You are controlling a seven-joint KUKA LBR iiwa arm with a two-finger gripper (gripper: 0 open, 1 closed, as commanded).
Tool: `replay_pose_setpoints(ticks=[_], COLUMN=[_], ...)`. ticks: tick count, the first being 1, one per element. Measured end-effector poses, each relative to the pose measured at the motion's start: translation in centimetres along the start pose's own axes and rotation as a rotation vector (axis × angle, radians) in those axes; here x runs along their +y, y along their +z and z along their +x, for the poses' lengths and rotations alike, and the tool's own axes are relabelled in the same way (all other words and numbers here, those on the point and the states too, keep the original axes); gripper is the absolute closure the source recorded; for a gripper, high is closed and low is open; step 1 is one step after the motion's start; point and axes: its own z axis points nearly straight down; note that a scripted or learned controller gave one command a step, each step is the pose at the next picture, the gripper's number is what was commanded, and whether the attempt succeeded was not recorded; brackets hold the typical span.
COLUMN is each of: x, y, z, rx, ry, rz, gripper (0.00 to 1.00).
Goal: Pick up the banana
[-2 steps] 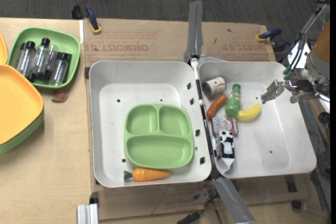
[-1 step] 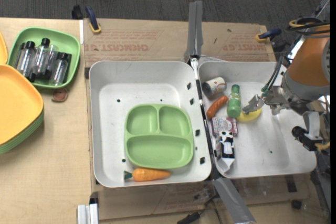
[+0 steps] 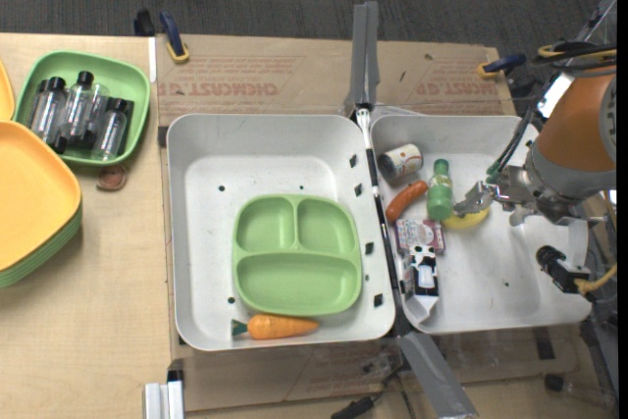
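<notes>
As the gripper (image 3: 483, 198) sits low in the right bin (image 3: 510, 294), whether it is spread or pinching cannot be told. The banana (image 3: 465, 218) lies on the bin floor right at its tip, beside the green bottle (image 3: 440, 191). The lift looks yet undone.

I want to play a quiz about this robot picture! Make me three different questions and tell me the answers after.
1. True or false: the banana lies in the left bin.
2. Which thing stands right beside the banana? A) the green bottle B) the green divided plate C) the stack of yellow plates
3. Fill in: the carrot in the left bin lies by the plate's ____ edge in the camera view.

Key: 1 false, it is in the right bin, at the gripper. 2 A. 3 lower.
</notes>
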Motion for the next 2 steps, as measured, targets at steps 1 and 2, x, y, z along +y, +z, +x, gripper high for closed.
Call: replay_pose_setpoints(ticks=[1,2], x=[-0.6,-3.9], y=[0.0,1.0], z=[-0.1,2.8], rx=[0.001,0.002], ry=[-0.001,0.188], rz=[-0.001,0.027], gripper=[0.0,0.0])
